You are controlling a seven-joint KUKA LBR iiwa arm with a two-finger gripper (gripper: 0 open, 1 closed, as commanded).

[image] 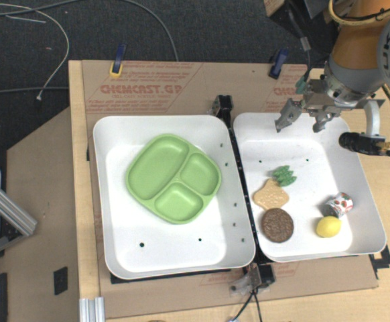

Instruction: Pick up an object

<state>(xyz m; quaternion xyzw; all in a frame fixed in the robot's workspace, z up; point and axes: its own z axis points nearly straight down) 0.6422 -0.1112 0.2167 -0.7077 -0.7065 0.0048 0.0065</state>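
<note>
Brown cookie (277,225) & yellow lemon (328,227) sit at front of right bin (302,250), w/ pineapple toy (271,194) just behind. Gripper (303,119) hovers over bin's back edge, fingers spread, holding nothing. Green divided plate (173,178) in left bin (114,200).

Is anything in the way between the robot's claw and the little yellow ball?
Nothing visible blocks it. The gripper hangs over the far edge of the right bin with its fingers spread. The yellow ball sits near the front, beside a small red-and-white toy, with bare bin floor between.
</note>
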